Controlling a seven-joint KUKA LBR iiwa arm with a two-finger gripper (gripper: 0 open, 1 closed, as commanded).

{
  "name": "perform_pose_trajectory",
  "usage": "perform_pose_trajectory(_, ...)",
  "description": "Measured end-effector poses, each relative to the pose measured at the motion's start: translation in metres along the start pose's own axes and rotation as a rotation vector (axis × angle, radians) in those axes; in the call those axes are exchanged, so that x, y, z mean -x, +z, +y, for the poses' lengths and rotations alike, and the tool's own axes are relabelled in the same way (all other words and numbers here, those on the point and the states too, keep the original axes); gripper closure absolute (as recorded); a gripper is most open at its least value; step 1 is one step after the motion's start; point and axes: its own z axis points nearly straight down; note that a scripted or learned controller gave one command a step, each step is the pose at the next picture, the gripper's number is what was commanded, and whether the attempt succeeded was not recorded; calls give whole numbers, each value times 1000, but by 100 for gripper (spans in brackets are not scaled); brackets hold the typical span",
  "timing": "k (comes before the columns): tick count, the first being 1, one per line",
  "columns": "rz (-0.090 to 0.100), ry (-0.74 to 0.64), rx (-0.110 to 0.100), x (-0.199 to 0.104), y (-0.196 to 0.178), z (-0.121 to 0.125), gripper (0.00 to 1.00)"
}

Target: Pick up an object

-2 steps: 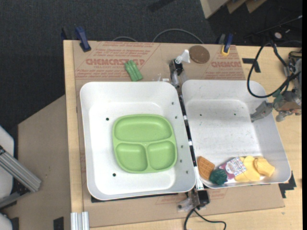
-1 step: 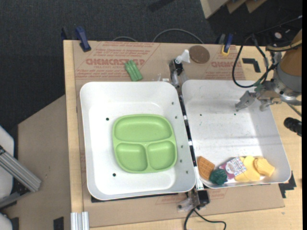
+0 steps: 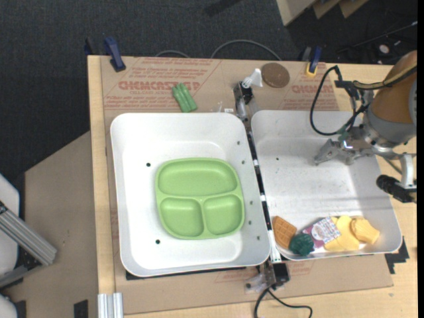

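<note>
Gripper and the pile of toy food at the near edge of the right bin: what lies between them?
In the camera view, only bare white bin floor separates the gripper from the toy food pile.

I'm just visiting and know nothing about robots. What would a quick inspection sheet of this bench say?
Surface: bench with two white bins, left bin and right bin, side by side.
Job's things: toy foods heaped at the right bin's near edge.
Clutter: green tray in the left bin; green piece and brown disc on the bench.
Gripper: gripper low over the right bin, holding nothing.
Cables: black cable looping to the arm; another at the front.
Surroundings: dark carpet.
</note>
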Motion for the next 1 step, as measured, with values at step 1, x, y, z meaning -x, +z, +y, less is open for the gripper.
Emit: perform_pose_trajectory(1,7,0,-16,-2,-3,55,0)
